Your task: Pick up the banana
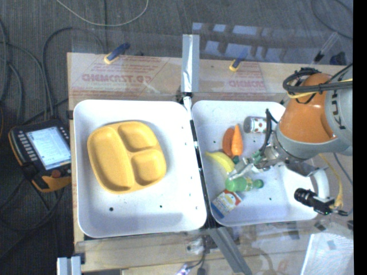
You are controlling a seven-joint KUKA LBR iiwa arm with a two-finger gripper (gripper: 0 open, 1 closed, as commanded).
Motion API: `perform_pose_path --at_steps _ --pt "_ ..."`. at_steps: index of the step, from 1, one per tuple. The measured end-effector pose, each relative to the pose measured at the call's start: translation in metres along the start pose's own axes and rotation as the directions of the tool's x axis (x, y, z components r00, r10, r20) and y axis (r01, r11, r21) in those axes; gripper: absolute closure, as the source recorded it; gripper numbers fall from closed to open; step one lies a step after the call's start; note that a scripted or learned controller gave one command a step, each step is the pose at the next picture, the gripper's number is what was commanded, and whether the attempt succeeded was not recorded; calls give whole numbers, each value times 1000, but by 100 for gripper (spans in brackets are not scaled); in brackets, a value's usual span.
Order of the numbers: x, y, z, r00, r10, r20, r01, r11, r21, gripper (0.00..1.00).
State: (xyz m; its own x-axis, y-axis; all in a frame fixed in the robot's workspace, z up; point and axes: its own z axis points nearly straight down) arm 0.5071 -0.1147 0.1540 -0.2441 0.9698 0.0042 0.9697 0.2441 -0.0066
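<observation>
the banana [221, 161] lies in the right bin [269, 208], against its left wall, just left of the carrot [233, 141] and above the green bottle [243, 184]. the gripper [251, 164] sits low just right of the banana, likely lined up for a grasp. whether the fingers are spread or closed, i cannot tell; nothing visibly held.

Your left white bin [86, 211] holds the yellow compartment tray [127, 155]. In the right white bin [275, 211], the yellow banana [221, 161] lies beside the orange carrot [233, 141], green bottle [243, 184] in front, gripper [252, 164] just right.
</observation>
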Motion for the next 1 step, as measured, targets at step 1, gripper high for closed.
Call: perform_pose_path --at_steps 1 --pt "3 27 40 995 104 2 -104 995 0 0"
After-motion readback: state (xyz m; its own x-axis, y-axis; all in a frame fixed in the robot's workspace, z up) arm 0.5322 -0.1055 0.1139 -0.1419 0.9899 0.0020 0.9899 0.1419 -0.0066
